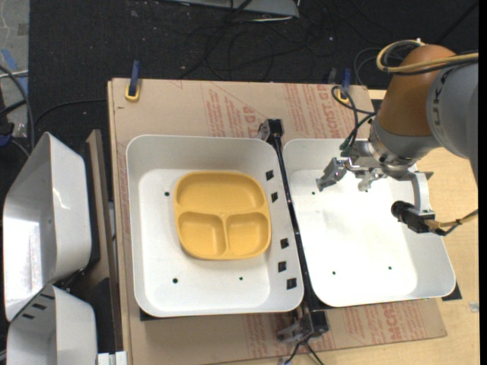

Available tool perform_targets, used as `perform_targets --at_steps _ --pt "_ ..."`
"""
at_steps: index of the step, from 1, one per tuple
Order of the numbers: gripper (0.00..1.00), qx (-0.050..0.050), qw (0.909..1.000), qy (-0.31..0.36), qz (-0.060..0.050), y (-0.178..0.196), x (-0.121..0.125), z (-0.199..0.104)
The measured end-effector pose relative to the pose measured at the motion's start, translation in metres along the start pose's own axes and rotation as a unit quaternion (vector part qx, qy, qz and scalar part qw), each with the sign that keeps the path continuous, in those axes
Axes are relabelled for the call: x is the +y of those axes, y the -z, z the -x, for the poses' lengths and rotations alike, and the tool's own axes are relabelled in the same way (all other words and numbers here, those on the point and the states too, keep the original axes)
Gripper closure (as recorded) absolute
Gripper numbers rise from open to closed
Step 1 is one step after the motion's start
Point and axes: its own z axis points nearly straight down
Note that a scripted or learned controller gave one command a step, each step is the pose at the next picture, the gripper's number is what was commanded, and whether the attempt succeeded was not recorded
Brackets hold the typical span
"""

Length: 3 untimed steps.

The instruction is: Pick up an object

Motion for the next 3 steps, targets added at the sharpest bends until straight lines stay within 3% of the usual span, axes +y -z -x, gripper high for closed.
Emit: perform_targets --at_steps 2,3 --pt "0.0 0.0 1.0 0.0 0.001 -0.07 -0.001 0.003" --pt "1.0 0.0 1.0 0.0 0.002 -0.059 -0.001 0.003"
